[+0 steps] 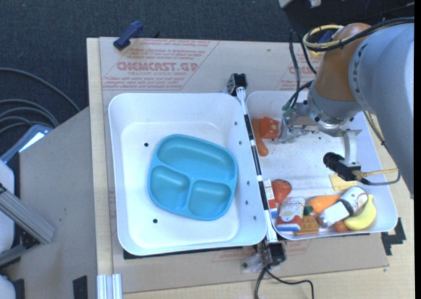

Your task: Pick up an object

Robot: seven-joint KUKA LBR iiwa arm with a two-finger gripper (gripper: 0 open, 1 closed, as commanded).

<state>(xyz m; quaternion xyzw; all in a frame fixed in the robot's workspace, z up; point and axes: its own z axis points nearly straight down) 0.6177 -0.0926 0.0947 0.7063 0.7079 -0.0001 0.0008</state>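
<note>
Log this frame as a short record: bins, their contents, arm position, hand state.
left bin: holds a blue divided plate
right bin: orange item by the divider; toy food pile at the near end, including a banana and a red piece
arm: reaches in from the right, over the right bin's far end
hand: low, beside the orange item
fingers: cannot tell

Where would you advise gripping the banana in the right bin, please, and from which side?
Probably across the middle of the banana, coming straight down from above. It lies flat in the right bin's near right corner, its curve following the rim, so the outer side is walled off. A bottle rests against its inner side, so the bare stretch near the right end looks easiest for the gripper.
</note>
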